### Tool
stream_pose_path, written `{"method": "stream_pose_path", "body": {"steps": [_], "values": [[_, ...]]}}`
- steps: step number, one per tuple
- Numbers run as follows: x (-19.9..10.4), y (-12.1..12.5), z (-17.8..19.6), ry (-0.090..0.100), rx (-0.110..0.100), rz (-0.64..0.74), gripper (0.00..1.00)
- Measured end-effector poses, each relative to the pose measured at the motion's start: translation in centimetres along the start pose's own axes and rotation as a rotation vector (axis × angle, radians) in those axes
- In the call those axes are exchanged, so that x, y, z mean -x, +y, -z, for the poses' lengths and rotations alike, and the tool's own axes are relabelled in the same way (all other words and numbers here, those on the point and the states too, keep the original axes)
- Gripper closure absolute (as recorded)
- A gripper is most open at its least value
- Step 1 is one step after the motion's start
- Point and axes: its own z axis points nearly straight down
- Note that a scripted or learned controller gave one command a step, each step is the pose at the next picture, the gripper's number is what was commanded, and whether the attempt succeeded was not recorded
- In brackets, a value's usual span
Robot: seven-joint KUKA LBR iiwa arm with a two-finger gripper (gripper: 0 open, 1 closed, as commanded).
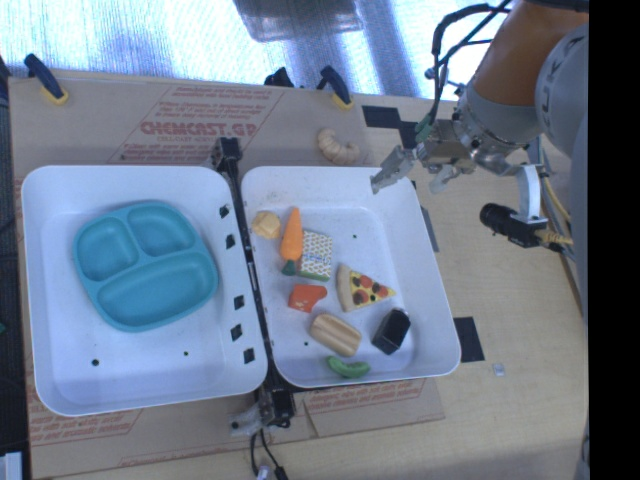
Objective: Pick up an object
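The gripper [390, 175] is hovering with fingers apart, empty; the carrot [291, 233] is lying left of and below them, long axis near-vertical.

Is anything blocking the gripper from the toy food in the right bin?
Nothing visible. The gripper hangs over the right white bin's top right corner; the orange toy carrot and pizza slice lie uncovered below.

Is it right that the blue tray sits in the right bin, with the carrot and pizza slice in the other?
Not quite. The camera view shows the blue tray in the left bin; the carrot and pizza slice lie in the right bin.
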Motion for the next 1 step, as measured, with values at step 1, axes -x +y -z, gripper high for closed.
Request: {"method": "stream_pose_path", "body": {"steps": [1], "values": [[-4.53,-1.18,-16.89,0.001,-0.004,0.134,0.00]]}}
